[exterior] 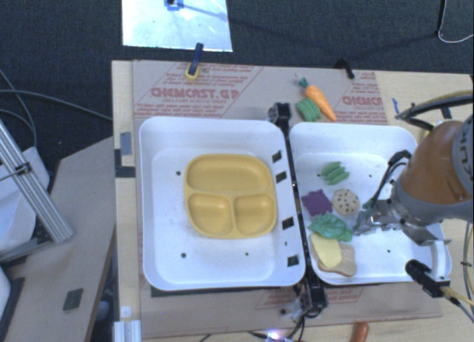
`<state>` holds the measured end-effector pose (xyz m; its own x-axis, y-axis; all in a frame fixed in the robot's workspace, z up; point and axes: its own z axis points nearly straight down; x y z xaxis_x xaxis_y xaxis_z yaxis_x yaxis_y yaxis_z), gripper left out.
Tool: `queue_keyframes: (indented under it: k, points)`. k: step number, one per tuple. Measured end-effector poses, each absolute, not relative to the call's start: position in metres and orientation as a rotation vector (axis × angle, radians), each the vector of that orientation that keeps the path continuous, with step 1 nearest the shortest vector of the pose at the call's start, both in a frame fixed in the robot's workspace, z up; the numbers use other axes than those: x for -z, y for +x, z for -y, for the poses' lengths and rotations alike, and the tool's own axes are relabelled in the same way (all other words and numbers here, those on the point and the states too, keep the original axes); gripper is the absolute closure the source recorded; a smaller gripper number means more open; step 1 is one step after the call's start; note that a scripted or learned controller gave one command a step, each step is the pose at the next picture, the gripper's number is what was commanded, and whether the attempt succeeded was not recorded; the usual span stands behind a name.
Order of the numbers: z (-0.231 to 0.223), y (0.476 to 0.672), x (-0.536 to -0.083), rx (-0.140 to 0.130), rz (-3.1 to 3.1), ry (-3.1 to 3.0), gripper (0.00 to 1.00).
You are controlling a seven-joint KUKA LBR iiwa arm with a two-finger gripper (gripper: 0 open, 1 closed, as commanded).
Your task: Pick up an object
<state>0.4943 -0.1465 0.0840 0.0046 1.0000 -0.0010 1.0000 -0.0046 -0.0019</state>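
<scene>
The right bin (385, 141) holds several toy foods: a green pea pod (334, 172), a purple piece (317, 202), a round speckled cookie (345, 201), a green leafy piece (329, 226) and a yellow and tan slice (332, 254). My gripper (364, 223) is low in this bin, just right of the leafy piece and below the cookie. The grey and orange arm (437, 178) covers the bin's right part. I see nothing held in the gripper.
The left bin (159, 207) carries a yellow divided plate (229, 194). A toy carrot (320, 98) with a green piece lies on the board behind the right bin. A blue and yellow tool (194, 61) lies at the back left. Cables run at the right.
</scene>
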Motion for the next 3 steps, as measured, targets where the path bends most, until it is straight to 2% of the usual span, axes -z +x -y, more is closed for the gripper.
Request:
queue_keyframes:
  k: [1, 2, 3]
  points:
    - [0.076, 0.594, -0.192, 0.023, 2.248, -2.215, 1.0]
    - [0.082, 0.587, -0.185, 0.002, 2.227, -2.219, 0.0]
    - [0.121, 0.626, -0.081, -0.005, 2.219, -2.221, 0.0]
